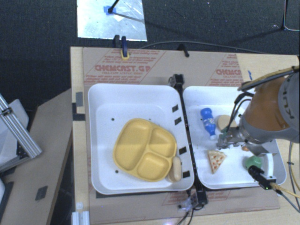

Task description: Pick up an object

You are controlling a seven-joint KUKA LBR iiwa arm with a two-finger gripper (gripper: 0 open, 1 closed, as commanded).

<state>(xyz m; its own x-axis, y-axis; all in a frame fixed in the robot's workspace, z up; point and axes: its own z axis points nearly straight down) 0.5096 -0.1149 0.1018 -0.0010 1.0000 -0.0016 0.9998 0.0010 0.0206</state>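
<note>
In the right bin (199,177) lie a blue bottle (207,119), a pizza slice (215,160), a tan round piece (224,122) and a green object (253,162). My gripper (225,140) hangs low in this bin, just above the pizza slice and to the right of the blue bottle. The arm's orange band (265,104) covers the bin's right part. Whether anything sits between the fingers is hidden from this angle.
The left bin (105,107) holds a yellow divided tray (144,149) with a beige bread roll (176,168) at its lower right corner. A black divider (183,125) separates the bins. Cables run along the bench's right edge.
</note>
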